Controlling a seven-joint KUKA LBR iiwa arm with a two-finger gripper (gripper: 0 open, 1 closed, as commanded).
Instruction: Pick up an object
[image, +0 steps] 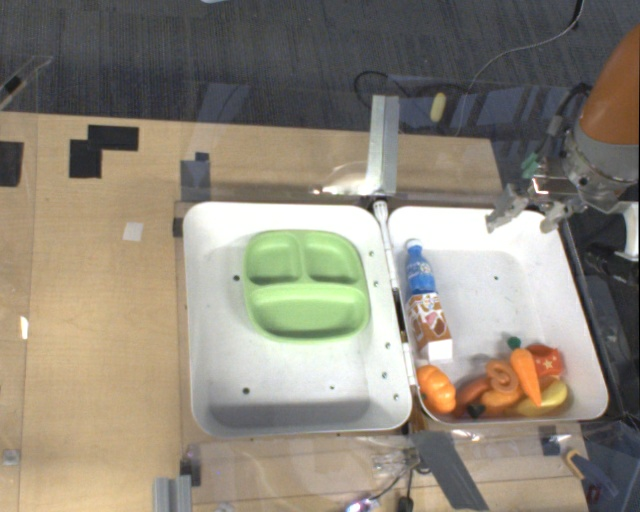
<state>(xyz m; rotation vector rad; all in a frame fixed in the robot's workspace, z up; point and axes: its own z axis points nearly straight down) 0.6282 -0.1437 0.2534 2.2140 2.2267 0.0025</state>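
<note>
A: Left bin (215, 400): one green divided plate (305, 283), lying flat. Right bin (480, 262)?

B: Bottle with blue cap (424, 301) along its left wall. Toy food heaped at the near edge: carrot (526, 372), orange piece (436, 388), red piece (545, 358).

A: Gripper (525, 214)?

B: At the right bin's far right corner, fingers spread, nothing between them.

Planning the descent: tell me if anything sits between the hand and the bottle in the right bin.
Nothing visible does. The hand hangs over the right bin's far edge, and bare white floor lies between it and the bottle along the left wall.
</note>
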